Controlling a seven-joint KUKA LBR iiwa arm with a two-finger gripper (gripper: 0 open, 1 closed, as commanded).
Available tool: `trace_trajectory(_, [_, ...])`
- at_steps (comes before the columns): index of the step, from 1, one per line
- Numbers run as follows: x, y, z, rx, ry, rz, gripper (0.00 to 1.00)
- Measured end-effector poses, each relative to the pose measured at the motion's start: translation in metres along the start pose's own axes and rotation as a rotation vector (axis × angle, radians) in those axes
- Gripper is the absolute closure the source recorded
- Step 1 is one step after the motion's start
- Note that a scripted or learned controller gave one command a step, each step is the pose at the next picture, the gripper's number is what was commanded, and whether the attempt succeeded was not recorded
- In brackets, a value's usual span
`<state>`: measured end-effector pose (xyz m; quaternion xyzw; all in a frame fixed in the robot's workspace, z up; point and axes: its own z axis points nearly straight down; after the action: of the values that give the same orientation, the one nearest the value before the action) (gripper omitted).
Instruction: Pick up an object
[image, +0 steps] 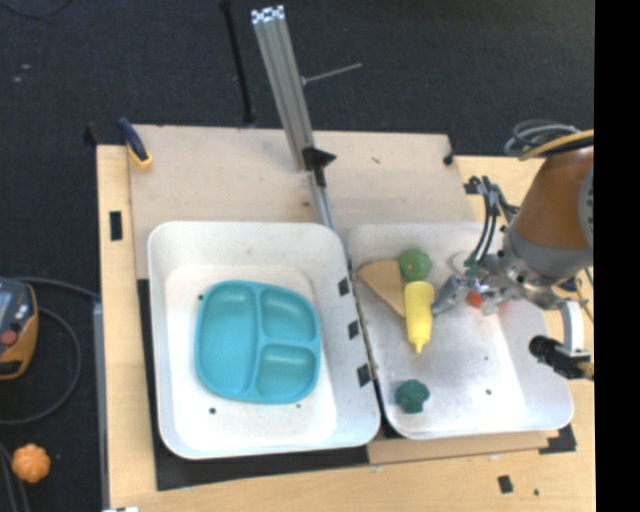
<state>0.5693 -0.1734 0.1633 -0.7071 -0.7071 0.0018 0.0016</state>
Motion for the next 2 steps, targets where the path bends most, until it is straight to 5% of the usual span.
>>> trace_trajectory(1, [0.0001, -0.0005, 0.0357, -0.020, -0.005, -0.002, 0.00])
trace_trajectory(2, [-0.0016, -0.0006, 0.0279, -0.022, -0.007, 0.002, 1.00])
